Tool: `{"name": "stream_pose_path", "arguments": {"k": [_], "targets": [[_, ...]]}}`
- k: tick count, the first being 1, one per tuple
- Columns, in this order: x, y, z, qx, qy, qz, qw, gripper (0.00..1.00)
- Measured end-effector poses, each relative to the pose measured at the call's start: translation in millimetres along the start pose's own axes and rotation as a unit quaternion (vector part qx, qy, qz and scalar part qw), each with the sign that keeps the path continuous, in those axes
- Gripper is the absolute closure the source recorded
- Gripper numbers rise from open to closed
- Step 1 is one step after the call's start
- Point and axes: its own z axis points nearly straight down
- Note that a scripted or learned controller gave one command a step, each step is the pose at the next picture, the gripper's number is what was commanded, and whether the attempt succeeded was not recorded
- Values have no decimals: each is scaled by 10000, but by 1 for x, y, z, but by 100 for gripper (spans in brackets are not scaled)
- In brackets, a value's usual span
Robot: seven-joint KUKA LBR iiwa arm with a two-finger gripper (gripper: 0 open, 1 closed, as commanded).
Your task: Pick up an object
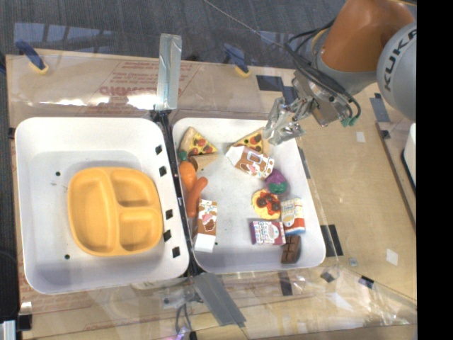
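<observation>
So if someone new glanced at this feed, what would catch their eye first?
Probably the yellow divided plate, alone in the left bin. Next, the jumble of toy food in the right bin: a pizza slice, a carrot, small cartons. Then the arm's tool poised over that bin's far right corner.

There are two white bins: the left bin (28, 190) and the right bin (233, 257). In the left bin lies one yellow divided plate (113, 210). The right bin holds ten small toys: two pizza slices (197, 145) (252, 142), two carrots (189, 180), three small cartons (253, 163) (207, 217) (266, 231), one purple piece (276, 182), one round tart (266, 202), one can (293, 215); beside the can there is also one brown chocolate bar (291, 248) and one white cube (204, 243).
</observation>
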Motion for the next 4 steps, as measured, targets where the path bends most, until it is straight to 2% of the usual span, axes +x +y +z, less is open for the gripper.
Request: {"name": "stream_pose_path", "arguments": {"k": [1,2,3,4], "targets": [[0,0,12,-10,12,-716,9974,100],[-1,6,17,-17,24,-93,10000,100],[-26,70,55,-15,3,113,9999,100],[-51,131,-15,7,-28,933,9956,100]]}}
